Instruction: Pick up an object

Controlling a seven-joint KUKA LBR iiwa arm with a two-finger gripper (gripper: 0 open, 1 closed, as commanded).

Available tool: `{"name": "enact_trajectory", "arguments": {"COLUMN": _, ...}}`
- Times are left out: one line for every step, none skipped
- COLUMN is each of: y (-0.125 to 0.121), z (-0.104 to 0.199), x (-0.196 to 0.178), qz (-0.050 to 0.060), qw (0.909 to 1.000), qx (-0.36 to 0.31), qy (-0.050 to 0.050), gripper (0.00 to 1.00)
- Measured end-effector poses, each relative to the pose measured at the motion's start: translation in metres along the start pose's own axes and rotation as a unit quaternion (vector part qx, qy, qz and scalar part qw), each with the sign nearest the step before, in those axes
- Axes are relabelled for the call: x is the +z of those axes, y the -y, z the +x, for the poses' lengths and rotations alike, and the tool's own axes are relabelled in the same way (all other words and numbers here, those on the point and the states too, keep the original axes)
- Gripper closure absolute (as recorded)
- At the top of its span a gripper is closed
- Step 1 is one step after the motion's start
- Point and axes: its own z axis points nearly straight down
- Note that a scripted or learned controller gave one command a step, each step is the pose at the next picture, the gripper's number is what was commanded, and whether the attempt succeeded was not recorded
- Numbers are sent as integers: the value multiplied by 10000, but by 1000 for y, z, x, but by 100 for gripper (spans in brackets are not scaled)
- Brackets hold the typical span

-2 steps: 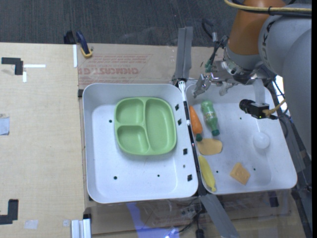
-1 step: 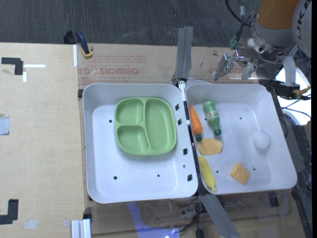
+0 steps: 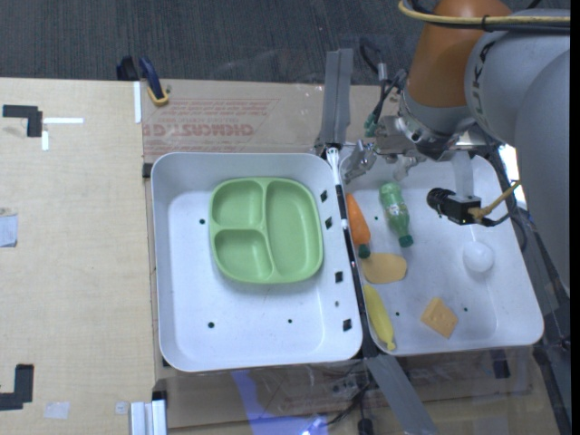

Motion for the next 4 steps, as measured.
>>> {"name": "enact_trajectory", "arguments": {"y": 41, "z": -42, "x": 2, "qz": -5, "qw": 9993, "qx": -365, "qy": 1, "gripper": 0}}
{"name": "enact_trajectory", "arguments": {"y": 62, "z": -73, "x": 102, "qz": -11, "qw": 10000, "qx": -97, "qy": -3, "gripper": 0}}
{"name": "enact_trajectory", "arguments": {"y": 23, "z": -85, "x": 102, "qz": -12, "qw": 10000, "qx": 90, "qy": 1, "gripper": 0}}
{"name": "enact_trajectory", "arguments": {"y": 23, "z": -86, "x": 92, "qz": -15, "qw": 10000, "qx": 94, "qy": 4, "gripper": 100}}
